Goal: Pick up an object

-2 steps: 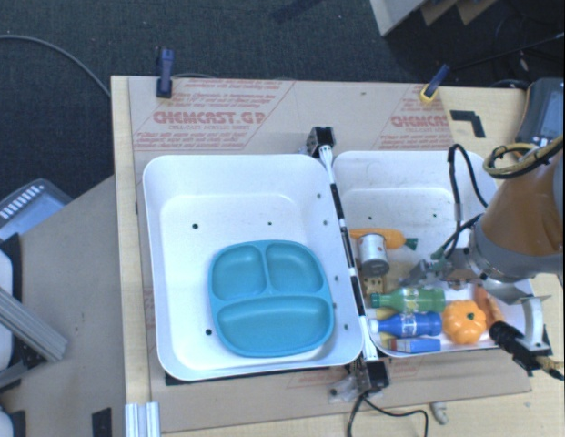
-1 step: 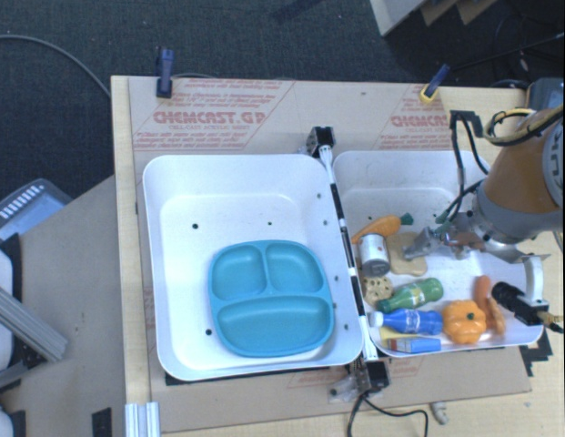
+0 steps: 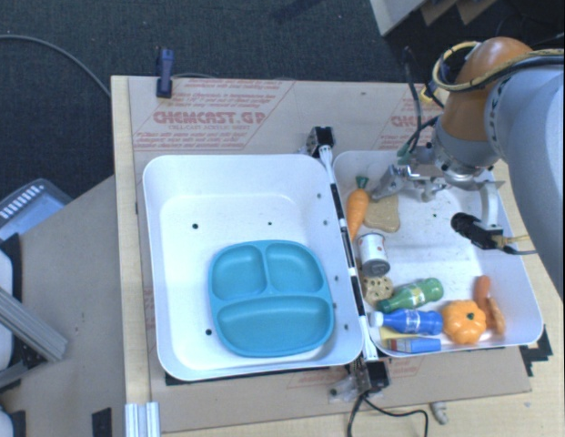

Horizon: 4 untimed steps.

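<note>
- My gripper hangs over the right bin, at about 12 o'clock in it. From this slanted view I cannot tell whether it is spread or pressed together, and I see nothing held in it.
- The task names no particular object. The nearest candidates are the tan slice of bread, just at the gripper's 6 o'clock, and the carrot, at its 8 o'clock.
- Risk with the bread: I judge that it lies flat on the bin floor, so a straight descent may close on nothing or only push it along.
- Risk with the carrot: it lies right against the wall shared with the left bin. I'd expect a grasp there to strike that rim or roll the carrot away.
- A small can lies at the bread's 6 o'clock with a cookie below it. A sliding slice could knock into them.
- Along the bin's 6 o'clock edge things crowd together: a green bottle, a blue bottle, a tube, an orange pumpkin and a sausage. Going in there risks catching two at once.
- The left bin holds a blue divided plate, well apart from the gripper.
- The bench beyond the bins is no obstacle.
</note>
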Each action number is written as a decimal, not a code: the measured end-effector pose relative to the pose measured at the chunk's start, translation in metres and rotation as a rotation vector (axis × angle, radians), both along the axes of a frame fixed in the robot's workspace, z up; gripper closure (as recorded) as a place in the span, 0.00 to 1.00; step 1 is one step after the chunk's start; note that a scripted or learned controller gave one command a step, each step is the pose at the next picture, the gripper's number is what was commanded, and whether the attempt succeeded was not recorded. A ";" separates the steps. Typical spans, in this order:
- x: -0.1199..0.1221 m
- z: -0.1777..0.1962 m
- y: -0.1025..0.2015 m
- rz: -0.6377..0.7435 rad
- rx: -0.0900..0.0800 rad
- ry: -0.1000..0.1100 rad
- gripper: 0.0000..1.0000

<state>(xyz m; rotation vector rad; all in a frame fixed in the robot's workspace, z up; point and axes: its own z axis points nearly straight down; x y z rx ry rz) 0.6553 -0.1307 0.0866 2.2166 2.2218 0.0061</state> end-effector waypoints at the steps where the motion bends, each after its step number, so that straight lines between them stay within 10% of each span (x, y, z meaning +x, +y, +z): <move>1: -0.100 0.000 -0.023 -0.003 -0.002 0.003 0.00; 2: -0.019 0.000 0.018 -0.001 0.000 -0.001 0.00; 4: -0.085 0.000 0.027 -0.003 -0.001 0.000 0.00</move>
